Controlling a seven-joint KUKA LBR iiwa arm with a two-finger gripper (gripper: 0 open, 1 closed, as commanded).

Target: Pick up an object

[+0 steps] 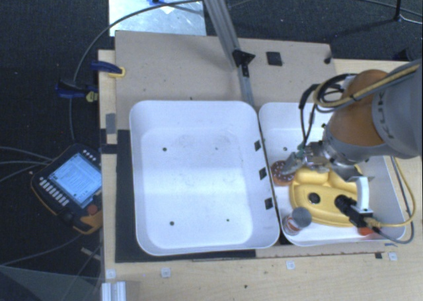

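Right bin (281,121) with yellow plastic toy (320,197), gripper (305,156) just above it, jaw state unclear; beside it, left bin (142,121).

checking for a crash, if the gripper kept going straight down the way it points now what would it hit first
Most likely the yellow toy lying in the right bin. The gripper hangs at its upper left edge, with a small round brown thing beside it. Depth is hard to judge from this slanted view.
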